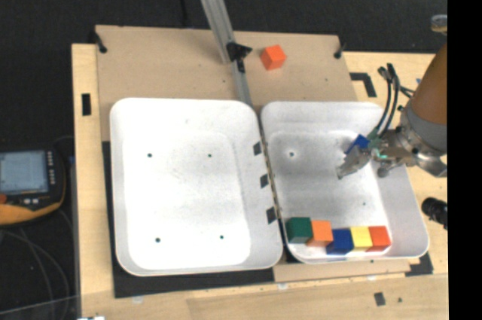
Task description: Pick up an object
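Dark floor surrounds my bench, where two white bins sit side by side: the left bin (184, 183) bare, the right bin (301, 130) holding the work. My gripper (354, 160) hangs over the right bin's middle, reaching in from the right, with a small blue block (362, 142) at its fingers. I cannot tell whether they are clamped on it or merely beside it.

What matters is that the remaining blocks lie toward the bin's near wall, well apart from the gripper, in a tight row running left to right: green (299, 229), orange (321, 231), blue (340, 239), yellow (362, 236), red-orange (379, 236). They touch one another, so I judge them awkward to straddle. An orange cube (273, 57) sits outside, on the board behind.
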Controlling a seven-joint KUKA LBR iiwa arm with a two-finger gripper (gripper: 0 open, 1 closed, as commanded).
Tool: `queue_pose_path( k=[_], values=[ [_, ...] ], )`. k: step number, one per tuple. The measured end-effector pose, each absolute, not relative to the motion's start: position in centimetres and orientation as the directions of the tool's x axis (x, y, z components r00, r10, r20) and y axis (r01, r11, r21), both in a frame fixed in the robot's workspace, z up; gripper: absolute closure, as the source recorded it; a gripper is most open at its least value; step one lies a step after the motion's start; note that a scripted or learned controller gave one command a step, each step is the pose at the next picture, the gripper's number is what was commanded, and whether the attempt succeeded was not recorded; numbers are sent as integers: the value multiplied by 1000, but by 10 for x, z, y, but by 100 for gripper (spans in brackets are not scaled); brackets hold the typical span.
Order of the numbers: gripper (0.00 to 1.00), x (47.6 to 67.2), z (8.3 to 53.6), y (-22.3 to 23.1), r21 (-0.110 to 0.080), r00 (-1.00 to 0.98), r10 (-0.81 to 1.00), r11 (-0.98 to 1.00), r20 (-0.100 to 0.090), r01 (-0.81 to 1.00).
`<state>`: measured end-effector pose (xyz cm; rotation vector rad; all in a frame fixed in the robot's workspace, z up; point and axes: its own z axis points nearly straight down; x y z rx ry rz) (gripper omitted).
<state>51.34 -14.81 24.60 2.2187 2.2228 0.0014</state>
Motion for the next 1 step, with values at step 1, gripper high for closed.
queue_pose_path(
  k=[1],
  values=[
    [0, 527, 147, -212, -5, 3, 1000, -3, -2, 1000]
  ],
)
